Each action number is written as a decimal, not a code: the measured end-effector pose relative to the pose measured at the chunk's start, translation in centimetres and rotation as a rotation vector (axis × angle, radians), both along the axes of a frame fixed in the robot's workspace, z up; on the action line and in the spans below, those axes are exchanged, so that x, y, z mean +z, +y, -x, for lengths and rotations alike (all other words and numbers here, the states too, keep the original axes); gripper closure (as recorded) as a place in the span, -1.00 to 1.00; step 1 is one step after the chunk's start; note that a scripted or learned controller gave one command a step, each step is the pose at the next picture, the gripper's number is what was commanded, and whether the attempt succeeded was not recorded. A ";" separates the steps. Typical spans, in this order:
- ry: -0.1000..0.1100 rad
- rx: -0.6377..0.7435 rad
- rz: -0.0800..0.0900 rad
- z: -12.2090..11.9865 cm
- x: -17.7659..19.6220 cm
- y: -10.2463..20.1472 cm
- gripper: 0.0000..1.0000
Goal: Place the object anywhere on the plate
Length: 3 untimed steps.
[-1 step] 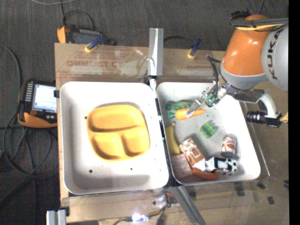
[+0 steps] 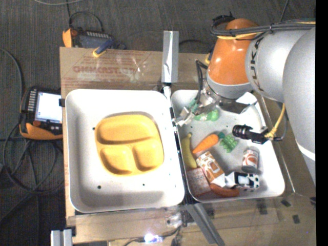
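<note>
- Your end effector (image 2: 192, 110) sits at the 10 o'clock corner of the right bin (image 2: 274, 186), over a green object (image 2: 209, 116); I cannot tell what state it is in or whether it has hold of anything.
- You'll find the yellow plate (image 2: 130, 142) in the middle of the left bin (image 2: 82, 188).
- Look toward 5 o'clock from the end effector for the carrot (image 2: 206, 143), a banana (image 2: 188, 155) just beside it, and a can (image 2: 250, 160).

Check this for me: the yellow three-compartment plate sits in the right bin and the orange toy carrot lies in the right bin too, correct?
Not quite. The camera view shows the yellow three-compartment plate in the left white bin, not the right. The orange toy carrot does lie in the right white bin.
</note>
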<state>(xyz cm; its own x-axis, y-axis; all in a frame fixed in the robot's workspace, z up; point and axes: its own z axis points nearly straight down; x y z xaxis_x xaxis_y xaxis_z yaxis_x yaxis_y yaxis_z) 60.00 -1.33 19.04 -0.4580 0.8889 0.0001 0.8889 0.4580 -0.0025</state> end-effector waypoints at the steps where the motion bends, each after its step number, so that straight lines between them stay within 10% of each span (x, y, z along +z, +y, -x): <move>1: -0.001 0.079 0.000 -1.0 3.9 4.4 1.00; 2: -0.001 -0.197 0.003 -6.8 3.5 8.0 1.00; 3: 0.000 -0.386 0.003 -6.1 2.0 10.3 1.00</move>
